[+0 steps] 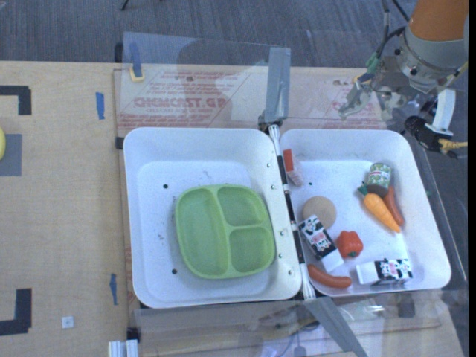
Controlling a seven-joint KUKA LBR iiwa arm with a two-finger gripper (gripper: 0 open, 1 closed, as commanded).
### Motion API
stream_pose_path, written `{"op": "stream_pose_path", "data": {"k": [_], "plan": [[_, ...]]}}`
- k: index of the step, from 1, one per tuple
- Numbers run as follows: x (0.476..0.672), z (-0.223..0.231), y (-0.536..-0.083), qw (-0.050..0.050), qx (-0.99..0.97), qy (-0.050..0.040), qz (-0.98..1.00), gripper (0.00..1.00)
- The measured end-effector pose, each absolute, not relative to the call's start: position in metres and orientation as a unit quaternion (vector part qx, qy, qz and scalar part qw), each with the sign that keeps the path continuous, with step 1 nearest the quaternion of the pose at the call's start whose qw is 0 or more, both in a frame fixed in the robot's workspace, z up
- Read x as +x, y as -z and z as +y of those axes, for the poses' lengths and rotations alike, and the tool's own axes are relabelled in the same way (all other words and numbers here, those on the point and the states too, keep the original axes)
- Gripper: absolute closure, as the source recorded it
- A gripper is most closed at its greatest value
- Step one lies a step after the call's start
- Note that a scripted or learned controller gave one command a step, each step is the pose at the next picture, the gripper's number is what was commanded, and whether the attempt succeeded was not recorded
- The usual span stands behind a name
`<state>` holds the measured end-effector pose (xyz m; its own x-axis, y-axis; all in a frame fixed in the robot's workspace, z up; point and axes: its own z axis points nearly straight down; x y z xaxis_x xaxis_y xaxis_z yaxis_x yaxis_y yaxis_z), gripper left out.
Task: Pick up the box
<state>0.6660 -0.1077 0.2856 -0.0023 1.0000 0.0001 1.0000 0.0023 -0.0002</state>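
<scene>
Cow-print box (384, 271) lying flat, front right corner of right bin (431, 222).

Green divided plate (225, 231) in left bin (141, 155), carrot (381, 210), red pepper (349, 243), sausage (329, 277) in right bin (416, 171)

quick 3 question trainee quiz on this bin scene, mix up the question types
1. True or false: the green divided plate lies in the same bin as the carrot.
2. Multiple choice: the gripper is A) over the left bin, B) above the far edge of the right bin, C) down among the food items.
3. Fill in: the red pepper lies between two cow-patterned ____.

Key
1. False; the plate is in the left bin, the carrot in the right.
2. B
3. boxes: one on its left, one nearer the bin's front right corner.
</scene>
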Motion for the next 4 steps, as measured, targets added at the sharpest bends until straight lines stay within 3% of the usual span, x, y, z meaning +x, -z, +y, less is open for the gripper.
{"op": "stream_pose_path", "data": {"k": [1, 2, 3, 4], "plan": [[0.667, -0.107, -0.297, -0.002, -0.705, 0.0012, -0.709, 1.0], [0.665, -0.182, -0.14, 0.002, -0.732, -0.0021, -0.681, 1.0], [0.647, -0.215, -0.085, 0.002, -0.704, 0.0023, -0.71, 1.0], [0.553, -0.218, -0.086, 0.002, -0.661, 0.0026, -0.751, 1.0]]}}
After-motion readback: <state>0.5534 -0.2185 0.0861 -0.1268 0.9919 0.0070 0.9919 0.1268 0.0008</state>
